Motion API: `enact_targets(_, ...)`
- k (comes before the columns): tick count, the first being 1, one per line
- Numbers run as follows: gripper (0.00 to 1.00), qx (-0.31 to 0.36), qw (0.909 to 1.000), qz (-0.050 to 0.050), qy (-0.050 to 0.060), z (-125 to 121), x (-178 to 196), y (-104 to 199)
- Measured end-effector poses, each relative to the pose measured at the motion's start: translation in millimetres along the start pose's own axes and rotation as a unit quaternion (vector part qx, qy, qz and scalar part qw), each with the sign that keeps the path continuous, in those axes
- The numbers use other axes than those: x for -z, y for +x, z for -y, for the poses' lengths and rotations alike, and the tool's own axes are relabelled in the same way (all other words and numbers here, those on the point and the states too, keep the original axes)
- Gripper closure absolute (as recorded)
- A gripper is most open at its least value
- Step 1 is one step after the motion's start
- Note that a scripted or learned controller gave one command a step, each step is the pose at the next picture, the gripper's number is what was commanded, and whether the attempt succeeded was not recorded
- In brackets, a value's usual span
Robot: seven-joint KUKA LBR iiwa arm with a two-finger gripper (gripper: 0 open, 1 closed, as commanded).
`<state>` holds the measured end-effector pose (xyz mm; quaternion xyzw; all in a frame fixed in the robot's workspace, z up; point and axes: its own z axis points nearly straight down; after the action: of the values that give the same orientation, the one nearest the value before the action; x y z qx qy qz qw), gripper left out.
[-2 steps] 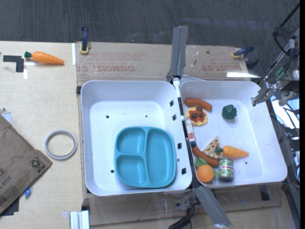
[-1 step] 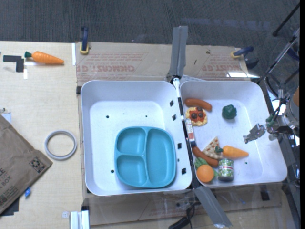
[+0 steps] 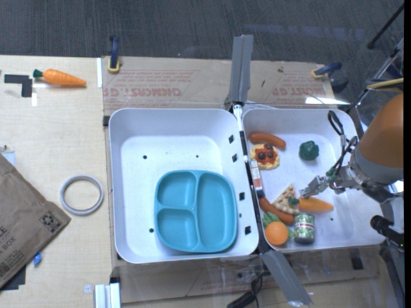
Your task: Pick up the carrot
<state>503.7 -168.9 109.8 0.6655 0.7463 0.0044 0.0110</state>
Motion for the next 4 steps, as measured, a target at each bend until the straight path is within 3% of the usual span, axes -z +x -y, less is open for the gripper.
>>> enact_targets(1, 0.0, -0.031, 0.9995, 0.004, -0.007, 14, -4, 20)
enact_targets(4, 0.0, -0.079, 0.9968, 0.002, -0.005, 13, -4, 43)
